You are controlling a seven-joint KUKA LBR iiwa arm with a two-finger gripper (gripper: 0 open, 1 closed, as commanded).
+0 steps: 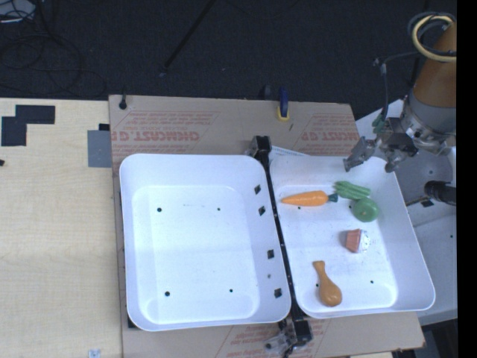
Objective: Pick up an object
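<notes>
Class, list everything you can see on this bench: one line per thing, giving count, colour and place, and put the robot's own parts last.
left bin: one, white, left half of bench
right bin: one, white, right half of bench
toy carrot: one, orange with green top, right bin, upper area
green toy: one, green, right bin, by the carrot's top
red piece: one, reddish, right bin, middle
drumstick toy: one, orange-tan, right bin, lower area
arm: one, grey with orange band, upper right
gripper: one, dark, above right bin's upper edge

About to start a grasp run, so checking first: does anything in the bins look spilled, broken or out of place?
Nothing stands out. The carrot, green toy, small red piece and orange drumstick-shaped toy lie apart in the right bin. The gripper is above its far edge.
</notes>
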